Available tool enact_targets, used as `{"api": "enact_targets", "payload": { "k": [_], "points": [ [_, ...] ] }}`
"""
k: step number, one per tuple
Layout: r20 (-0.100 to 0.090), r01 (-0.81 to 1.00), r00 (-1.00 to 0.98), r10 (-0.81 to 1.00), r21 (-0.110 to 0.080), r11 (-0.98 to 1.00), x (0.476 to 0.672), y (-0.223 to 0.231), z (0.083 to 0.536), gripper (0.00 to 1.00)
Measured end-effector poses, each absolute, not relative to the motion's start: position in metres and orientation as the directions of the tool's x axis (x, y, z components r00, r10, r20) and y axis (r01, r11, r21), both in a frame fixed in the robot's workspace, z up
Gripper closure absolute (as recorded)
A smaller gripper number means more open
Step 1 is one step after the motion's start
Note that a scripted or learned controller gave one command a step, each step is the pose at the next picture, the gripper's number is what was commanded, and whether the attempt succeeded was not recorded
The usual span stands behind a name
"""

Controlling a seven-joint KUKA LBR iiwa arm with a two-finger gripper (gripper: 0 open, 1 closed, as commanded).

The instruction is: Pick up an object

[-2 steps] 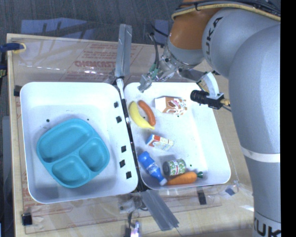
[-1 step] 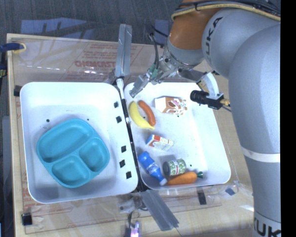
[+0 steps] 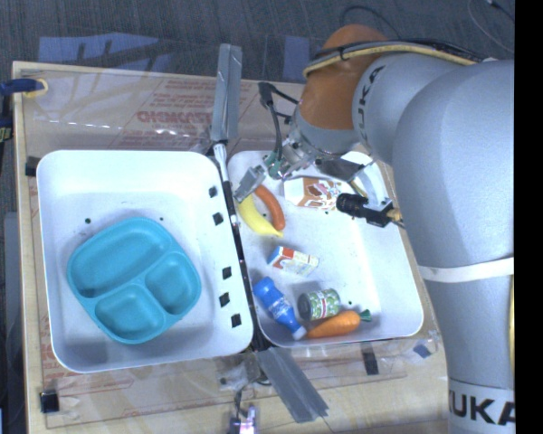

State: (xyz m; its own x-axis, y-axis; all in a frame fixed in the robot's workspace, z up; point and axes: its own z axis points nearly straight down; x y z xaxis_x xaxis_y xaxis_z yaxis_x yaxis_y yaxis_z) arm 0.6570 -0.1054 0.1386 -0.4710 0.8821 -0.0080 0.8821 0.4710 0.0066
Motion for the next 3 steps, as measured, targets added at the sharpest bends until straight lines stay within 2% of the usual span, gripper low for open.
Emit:
{"api": "enact_targets", "payload": {
  "k": [1, 2, 3],
  "points": [
    [-0.002, 0.838, -0.546, 0.838, 0.001, 0.546, 0.635, -0.152, 0.093, 0.0],
    [-0.006, 0.835, -0.55, 0.835, 0.004, 0.55, 0.638, -0.153, 0.109, 1.0],
    [-0.002, 0.881, -0.472, 0.881, 0.002, 0.472, 0.653, -0.096, 0.21, 1.0]
  ]
}}
